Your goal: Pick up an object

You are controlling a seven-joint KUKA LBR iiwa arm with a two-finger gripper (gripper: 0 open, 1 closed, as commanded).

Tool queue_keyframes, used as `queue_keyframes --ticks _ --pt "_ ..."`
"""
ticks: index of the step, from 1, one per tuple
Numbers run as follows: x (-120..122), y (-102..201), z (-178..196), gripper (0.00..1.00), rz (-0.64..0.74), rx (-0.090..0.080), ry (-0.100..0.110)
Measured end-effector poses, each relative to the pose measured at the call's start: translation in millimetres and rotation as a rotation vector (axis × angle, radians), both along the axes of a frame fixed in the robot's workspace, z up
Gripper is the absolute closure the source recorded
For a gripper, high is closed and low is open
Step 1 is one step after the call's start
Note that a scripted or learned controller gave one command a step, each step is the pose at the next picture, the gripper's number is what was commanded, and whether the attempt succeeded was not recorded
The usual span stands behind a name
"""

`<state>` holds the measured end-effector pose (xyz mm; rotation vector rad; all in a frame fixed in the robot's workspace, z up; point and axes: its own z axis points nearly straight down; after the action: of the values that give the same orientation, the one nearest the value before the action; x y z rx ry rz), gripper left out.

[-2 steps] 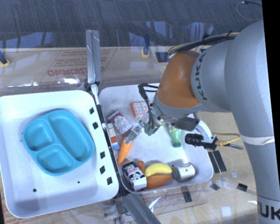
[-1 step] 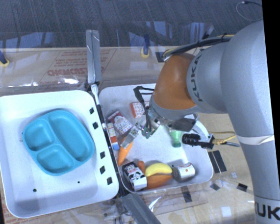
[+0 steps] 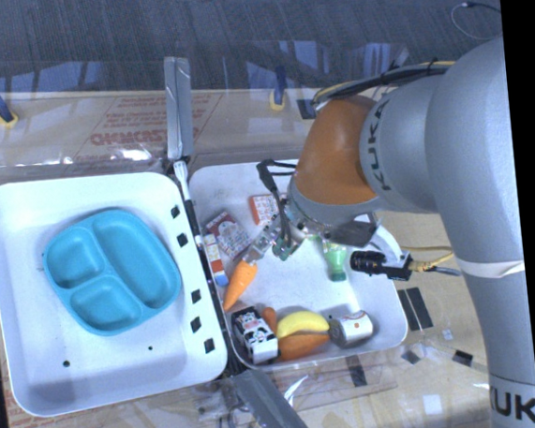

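My gripper (image 3: 278,241) hangs low over the middle of the right bin (image 3: 373,236), under the arm's orange band. Its tip is just up and right of an orange carrot (image 3: 239,282) that lies tilted by the bin's left wall. A green bottle (image 3: 335,261) lies just right of the gripper, partly under the wrist. Along the near edge lie a yellow banana (image 3: 302,323), an orange vegetable (image 3: 302,345), a black and white carton (image 3: 254,336) and a grey can with a red patch (image 3: 355,327). I see nothing held by the gripper.
Two small printed packets (image 3: 223,231) (image 3: 263,205) lie at the back left of the right bin. The left bin (image 3: 38,372) holds a blue divided plate (image 3: 113,270). The arm covers the right bin's back right part.
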<state>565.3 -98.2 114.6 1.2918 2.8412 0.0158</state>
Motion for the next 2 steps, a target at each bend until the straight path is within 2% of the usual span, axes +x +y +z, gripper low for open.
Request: queue_keyframes --ticks 1,2 --pt "-16.0 -41.8 -22.1 1.0 0.198 -0.003 0.024" --pt "-88.0 25.4 77.7 1.0 0.761 -0.01 0.021"
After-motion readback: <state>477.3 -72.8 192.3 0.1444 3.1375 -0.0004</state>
